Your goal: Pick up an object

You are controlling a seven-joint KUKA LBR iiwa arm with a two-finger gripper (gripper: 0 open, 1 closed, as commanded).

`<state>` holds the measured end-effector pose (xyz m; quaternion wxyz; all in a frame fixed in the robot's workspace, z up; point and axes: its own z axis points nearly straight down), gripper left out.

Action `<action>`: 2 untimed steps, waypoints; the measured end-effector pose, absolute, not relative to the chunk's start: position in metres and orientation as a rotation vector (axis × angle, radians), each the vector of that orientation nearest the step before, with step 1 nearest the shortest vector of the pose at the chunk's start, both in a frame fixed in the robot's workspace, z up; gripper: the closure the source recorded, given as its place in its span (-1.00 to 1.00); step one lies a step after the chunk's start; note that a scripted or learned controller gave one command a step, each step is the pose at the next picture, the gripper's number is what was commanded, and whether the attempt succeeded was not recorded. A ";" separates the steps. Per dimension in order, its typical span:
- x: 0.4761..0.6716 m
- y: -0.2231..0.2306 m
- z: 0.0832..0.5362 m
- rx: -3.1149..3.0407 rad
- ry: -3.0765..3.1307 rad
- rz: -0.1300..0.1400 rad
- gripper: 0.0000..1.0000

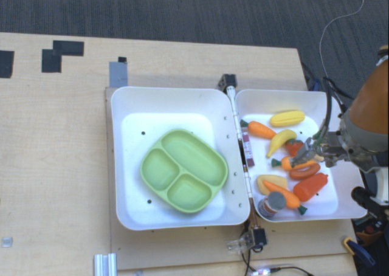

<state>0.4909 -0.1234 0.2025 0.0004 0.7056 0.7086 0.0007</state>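
Note:
My gripper hangs low over the middle of the right bin, coming in from the right. It sits just above a small red piece and an orange-red curved piece, right beside a yellow banana. Around it lie a yellow corn cob, an orange carrot, a red-orange pepper, a pale yellow piece, a second carrot and a small can. Whether anything is between its tips is hidden.
The left bin holds a green divided plate. A divider rail runs between the bins. A cable trails down by the arm at the right edge.

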 end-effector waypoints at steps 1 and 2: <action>0.490 -0.116 0.088 2.214 2.217 0.010 -1.00; 0.492 -0.116 0.099 2.209 2.215 0.016 1.00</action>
